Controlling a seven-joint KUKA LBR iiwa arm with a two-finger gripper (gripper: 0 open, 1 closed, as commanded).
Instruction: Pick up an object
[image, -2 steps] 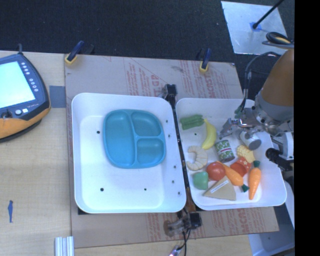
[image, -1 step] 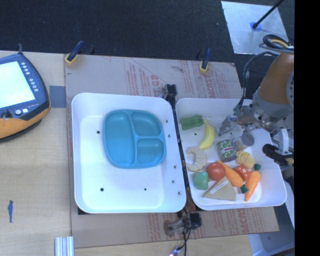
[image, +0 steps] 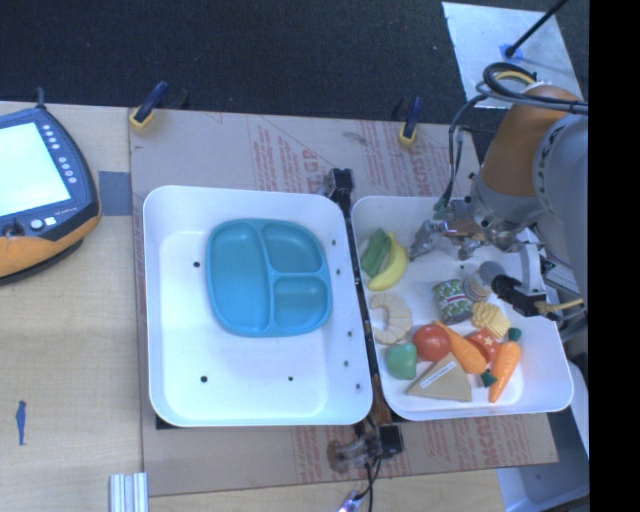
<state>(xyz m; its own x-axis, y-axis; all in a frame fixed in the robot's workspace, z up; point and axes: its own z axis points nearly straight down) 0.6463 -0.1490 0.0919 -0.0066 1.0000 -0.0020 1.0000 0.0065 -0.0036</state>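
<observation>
You have two white bins: the left bin (image: 170, 300) carries a light blue divided plate (image: 268, 277), and the right bin (image: 545, 385) holds mixed toy food. There you see a yellow banana (image: 393, 270) with a green piece (image: 375, 252) across it, a pale cream ridged slice (image: 391, 316), a green round piece (image: 401, 360), a red tomato (image: 431, 342), orange carrots (image: 503, 368), a yellow corn cob (image: 489, 319), a tan wedge (image: 441, 383) and a green-and-white patterned can (image: 452, 299). The counter (image: 70, 340) is pale wood, overlaid by brown cardboard (image: 250, 150) with faint red print. Your arm (image: 535, 150) is grey with an orange band. The pendant (image: 40, 195) is orange-edged with a white screen.
</observation>
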